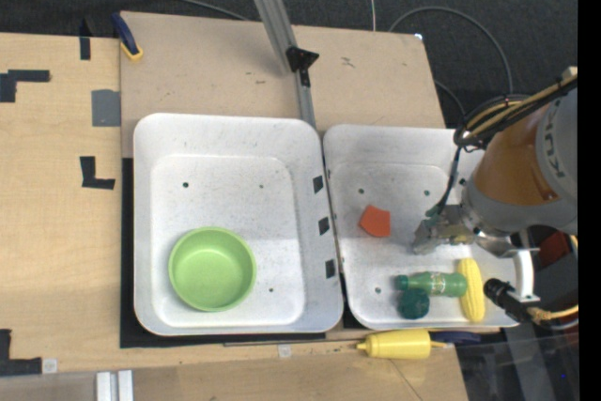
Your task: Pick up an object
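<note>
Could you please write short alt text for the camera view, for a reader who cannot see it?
The grey arm's tool hangs low in the right bin, beside an orange block and above a green bottle and a yellow toy. The left bin holds a green bowl.

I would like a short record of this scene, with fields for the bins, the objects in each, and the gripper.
left bin: green bowl in its near part
right bin: orange block, green bottle, dark green object, yellow object
outside bins: yellow bottle at the near edge of the right bin
gripper: over the right bin, right of the orange block, nothing seen held
</note>
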Available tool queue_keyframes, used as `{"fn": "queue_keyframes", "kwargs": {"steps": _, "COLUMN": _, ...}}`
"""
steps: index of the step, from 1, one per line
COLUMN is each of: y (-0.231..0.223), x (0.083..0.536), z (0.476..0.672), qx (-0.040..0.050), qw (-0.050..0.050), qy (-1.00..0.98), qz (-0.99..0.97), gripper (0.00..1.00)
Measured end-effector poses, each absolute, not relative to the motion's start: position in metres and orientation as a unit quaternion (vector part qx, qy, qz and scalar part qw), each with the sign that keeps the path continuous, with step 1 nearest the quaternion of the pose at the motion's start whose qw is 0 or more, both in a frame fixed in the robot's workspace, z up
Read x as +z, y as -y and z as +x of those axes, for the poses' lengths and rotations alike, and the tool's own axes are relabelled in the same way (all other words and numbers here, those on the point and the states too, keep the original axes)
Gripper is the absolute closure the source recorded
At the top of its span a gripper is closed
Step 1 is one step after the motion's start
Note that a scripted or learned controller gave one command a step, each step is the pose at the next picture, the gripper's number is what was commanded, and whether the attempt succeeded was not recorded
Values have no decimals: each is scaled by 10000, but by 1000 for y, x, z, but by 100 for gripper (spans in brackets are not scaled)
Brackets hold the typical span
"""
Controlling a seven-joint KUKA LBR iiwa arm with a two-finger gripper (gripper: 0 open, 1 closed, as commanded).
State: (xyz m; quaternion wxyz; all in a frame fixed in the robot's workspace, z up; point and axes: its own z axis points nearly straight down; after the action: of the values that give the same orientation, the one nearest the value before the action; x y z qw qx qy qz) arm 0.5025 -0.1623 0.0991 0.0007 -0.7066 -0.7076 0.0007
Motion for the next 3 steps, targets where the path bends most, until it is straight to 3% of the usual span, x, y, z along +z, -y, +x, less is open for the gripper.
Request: {"fn": "queue_keyframes", "kwargs": {"steps": 3, "y": 166, "x": 257, "z": 508, "qx": -7, "qw": -19, "qy": 7077, "qz": -7065, "gripper": 100}}
